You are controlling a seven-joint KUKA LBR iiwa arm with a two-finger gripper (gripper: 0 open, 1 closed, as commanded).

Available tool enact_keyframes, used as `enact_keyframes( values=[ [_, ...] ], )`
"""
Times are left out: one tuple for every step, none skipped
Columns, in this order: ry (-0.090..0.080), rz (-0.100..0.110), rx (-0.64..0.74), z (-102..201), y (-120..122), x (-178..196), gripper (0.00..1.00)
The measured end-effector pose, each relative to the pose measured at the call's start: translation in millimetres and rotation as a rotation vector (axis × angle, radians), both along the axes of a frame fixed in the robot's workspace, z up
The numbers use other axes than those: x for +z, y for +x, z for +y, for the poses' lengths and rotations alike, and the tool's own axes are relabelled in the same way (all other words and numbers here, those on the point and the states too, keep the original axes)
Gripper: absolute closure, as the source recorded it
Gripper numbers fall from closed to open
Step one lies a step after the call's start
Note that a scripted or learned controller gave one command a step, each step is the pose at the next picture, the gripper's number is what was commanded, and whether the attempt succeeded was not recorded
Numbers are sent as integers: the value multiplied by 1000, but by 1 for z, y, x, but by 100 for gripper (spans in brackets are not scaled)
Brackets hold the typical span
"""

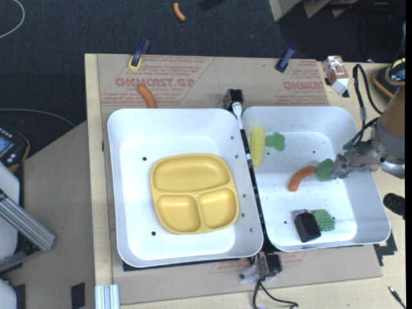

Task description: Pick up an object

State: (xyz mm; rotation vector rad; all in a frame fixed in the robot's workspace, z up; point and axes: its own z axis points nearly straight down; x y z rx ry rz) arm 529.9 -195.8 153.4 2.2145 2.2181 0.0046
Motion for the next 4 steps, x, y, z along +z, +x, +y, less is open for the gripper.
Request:
enact_keyframes(
  values=[
    [-1,-1,-1,-2,-2,63,100],
    [0,3,-1,-3,-1,72,100],
    [3,3,5,59,16,74,100],
    [3,3,4,112,30,83,100]
  ],
)
